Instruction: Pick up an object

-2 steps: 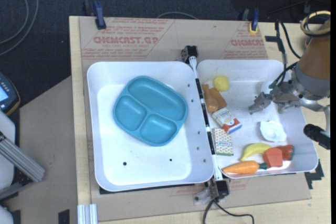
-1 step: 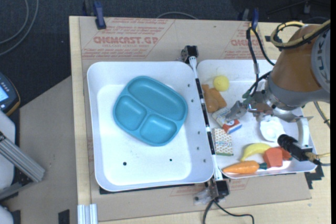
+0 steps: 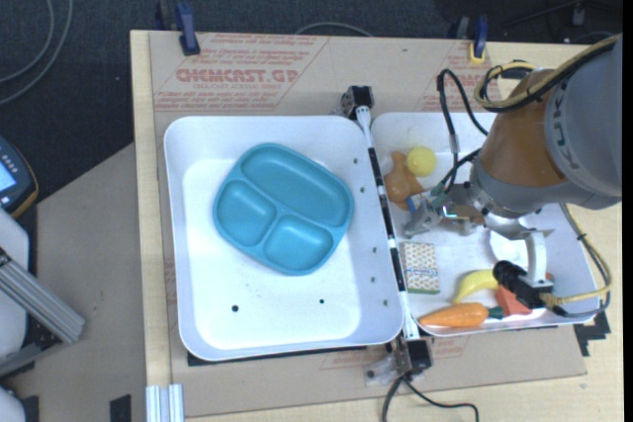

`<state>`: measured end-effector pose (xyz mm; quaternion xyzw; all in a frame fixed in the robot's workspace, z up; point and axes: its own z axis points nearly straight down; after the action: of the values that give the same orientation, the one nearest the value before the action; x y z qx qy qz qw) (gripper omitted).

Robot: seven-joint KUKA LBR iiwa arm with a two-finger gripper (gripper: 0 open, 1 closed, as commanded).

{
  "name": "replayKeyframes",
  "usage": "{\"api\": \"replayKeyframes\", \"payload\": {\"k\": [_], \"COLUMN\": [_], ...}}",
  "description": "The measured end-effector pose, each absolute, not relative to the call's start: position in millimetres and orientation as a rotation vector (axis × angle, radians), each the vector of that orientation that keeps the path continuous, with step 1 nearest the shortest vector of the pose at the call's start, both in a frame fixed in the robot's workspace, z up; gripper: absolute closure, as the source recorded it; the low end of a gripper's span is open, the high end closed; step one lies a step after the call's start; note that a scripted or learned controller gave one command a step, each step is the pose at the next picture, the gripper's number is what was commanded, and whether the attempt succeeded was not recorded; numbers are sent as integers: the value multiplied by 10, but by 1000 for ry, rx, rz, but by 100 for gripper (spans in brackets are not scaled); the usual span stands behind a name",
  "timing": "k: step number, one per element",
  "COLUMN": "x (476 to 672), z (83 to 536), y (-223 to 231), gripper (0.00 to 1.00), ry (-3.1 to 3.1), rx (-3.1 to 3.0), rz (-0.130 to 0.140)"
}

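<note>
In the right bin, my gripper hangs low near the left wall, on the grey arm with its orange band. Just beyond its tip lie an orange-brown toy and a yellow ball. A checkered packet lies just in front of the tip. Along the bin's front edge are a yellow banana, an orange carrot and a small red-orange piece. I see nothing held in the gripper.
The left bin holds a blue divided plate lying tilted in its middle. A ridge with black clips separates the two bins. The arm covers the right bin's back right part.
</note>
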<state>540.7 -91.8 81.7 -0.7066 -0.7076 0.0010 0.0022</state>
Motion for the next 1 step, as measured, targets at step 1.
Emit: {"api": "replayKeyframes", "payload": {"k": [1], "x": [5742], "z": [849], "y": [-1370], "gripper": [0], "ry": [-2222], "rx": [-2228], "rz": [0]}}
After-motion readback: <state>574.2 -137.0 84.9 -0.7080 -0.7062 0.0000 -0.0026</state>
